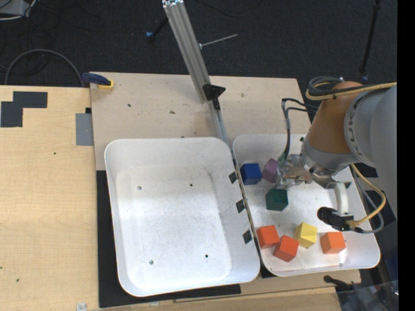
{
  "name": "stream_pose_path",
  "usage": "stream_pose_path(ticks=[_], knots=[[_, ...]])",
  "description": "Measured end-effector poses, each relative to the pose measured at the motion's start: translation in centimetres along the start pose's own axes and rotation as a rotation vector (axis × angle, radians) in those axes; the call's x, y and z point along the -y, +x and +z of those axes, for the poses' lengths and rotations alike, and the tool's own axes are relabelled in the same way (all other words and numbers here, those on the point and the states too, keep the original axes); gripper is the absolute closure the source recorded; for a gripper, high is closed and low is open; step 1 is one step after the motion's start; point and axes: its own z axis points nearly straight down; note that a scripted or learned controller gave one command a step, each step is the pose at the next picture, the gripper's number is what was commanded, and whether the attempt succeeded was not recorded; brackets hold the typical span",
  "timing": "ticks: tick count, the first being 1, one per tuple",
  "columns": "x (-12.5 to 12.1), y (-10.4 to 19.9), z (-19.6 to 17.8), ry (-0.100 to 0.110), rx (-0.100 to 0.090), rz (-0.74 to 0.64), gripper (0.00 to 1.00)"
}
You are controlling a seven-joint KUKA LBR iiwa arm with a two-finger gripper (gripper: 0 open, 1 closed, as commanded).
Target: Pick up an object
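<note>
In the right bin (pixel 363 254) lie several small blocks. A blue block (pixel 251 172) and a purple block (pixel 270 168) sit near the bin's left wall, with a dark green block (pixel 277 199) just below them. Along the front are an orange-red block (pixel 266 236), a red block (pixel 285 248), a yellow block (pixel 306 234) and an orange block (pixel 332 241). My gripper (pixel 288 174) is low in the bin, right beside the purple block and just above the green one. The arm's body hides how the tip meets the blocks.
The left bin (pixel 130 173) stands beside the right one, with small black clips (pixel 239 205) on the shared wall. A slanted aluminium bar (pixel 191 50) rises behind the bins. Cables (pixel 363 206) hang at the arm's right side.
</note>
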Motion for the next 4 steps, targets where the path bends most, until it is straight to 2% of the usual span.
stream_pose_path(ticks=[1,2,3,4], knots=[[-0.2,0.5,-0.3,-0.005,-0.003,-0.007,0.0],[-0.2,0.5,-0.3,-0.005,-0.003,-0.006,0.0],[1.5,2.4,0.7,-0.011,0.0,-0.008,0.0],[1.5,2.2,-0.2,-0.008,-0.002,-0.002,1.0]])
